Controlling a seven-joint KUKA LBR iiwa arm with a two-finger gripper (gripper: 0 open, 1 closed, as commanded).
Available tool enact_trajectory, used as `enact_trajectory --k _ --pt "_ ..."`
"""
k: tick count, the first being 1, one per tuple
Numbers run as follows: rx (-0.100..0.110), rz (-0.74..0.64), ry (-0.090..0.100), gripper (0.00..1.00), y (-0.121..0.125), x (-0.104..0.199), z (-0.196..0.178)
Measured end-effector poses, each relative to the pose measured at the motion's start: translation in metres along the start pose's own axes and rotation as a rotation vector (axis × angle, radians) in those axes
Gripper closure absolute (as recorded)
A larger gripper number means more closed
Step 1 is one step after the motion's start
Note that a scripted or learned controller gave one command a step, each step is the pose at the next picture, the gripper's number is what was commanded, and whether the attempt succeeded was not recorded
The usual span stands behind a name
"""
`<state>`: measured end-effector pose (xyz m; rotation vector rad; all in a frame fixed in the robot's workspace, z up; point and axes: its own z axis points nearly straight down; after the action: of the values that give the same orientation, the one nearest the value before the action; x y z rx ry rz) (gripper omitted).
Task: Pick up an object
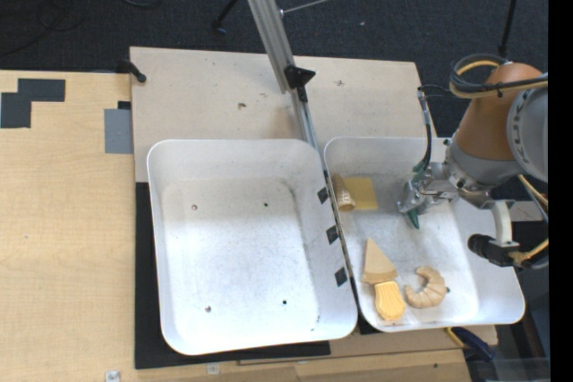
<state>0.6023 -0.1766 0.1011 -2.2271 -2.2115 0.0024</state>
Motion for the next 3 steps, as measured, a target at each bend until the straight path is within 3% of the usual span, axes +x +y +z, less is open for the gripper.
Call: enact_trajectory --k 2,3 --pt "-0.007 -0.008 -0.002 1.00 -0.003 -0.010 -0.103" --pt "-0.001 -0.011 0.000 1.00 -0.006 0.045 -0.116"
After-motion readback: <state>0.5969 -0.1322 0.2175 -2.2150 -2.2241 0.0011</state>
